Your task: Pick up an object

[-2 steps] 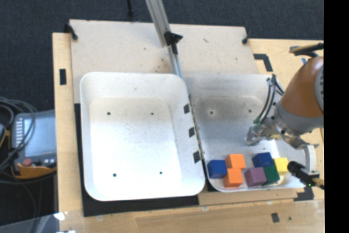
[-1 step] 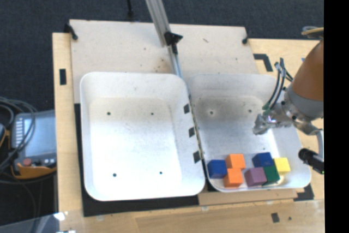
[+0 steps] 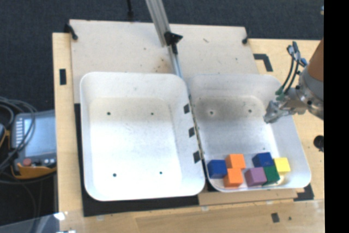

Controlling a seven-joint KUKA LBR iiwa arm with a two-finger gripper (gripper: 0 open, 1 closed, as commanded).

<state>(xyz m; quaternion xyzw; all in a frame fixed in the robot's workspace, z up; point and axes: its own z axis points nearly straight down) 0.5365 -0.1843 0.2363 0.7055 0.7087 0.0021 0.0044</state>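
Observation:
Several small blocks lie along the front of the right bin [image 3: 229, 90]: a blue block [image 3: 217, 168], an orange piece [image 3: 235, 169], a purple block [image 3: 254, 176], a green block [image 3: 272, 174], a second blue block [image 3: 263, 160] and a yellow block [image 3: 282, 165]. My gripper [image 3: 272, 113] hangs over the right side of that bin, above and behind the blocks, with nothing seen in it.
The left bin [image 3: 92, 95] sits beside the right one, with a dark divider between them. A slanted aluminium post [image 3: 155, 5] rises behind the bins. A pendant and cables [image 3: 27, 142] lie off the bench at the left.

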